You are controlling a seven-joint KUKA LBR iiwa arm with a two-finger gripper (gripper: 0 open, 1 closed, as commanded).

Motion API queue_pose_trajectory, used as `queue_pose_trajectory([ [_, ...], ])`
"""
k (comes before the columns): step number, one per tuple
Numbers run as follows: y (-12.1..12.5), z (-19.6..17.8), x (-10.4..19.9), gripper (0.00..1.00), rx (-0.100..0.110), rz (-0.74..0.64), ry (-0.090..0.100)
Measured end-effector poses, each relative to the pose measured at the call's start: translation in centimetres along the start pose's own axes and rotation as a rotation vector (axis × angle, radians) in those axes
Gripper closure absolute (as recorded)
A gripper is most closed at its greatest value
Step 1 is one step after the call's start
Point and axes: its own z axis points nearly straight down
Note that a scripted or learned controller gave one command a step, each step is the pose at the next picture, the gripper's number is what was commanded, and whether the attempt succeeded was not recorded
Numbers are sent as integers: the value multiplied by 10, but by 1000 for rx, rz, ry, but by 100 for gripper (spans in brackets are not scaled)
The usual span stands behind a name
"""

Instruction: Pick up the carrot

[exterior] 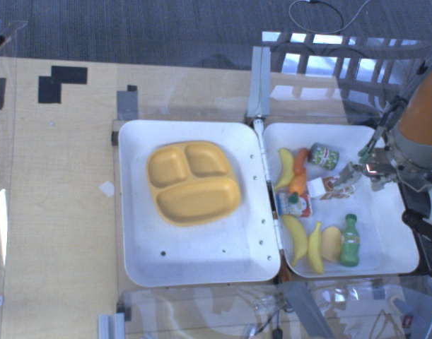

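Over in the right bin point(392, 256), the carrot point(299, 172) lies among the other play food, close to the wall shared with the left bin point(131, 203). It sits between a banana point(285, 167) on its left and a small white packet point(316, 187) on its right, its orange body running roughly up and down the bin, and another little packet point(294, 204) lies just below its lower end. Nothing has it lifted; it rests flat on the bin floor.

From the right the arm point(421, 122) reaches in, and its gripper point(348, 176) hangs over the middle of that bin, near a green can point(323, 156) and beside the white packet. It is close to the carrot but apart from it, with that packet in between. Whether the pincer is spread or closed I cannot tell from here (it is small and cluttered against the wrappers), and I see no object caught in it.

So by my reckoning the pick is not yet done. What is left looks like nearly everything: getting over the carrot, closing on it and raising it. The yellow divided plate point(193, 182) in the left bin, two more bananas point(304, 237) and a green bottle point(350, 240) play no part.
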Motion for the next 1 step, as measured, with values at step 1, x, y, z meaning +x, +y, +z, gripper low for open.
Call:
queue_pose_trajectory([
  [1,48,72,46,0,-26,-64,-7],
])
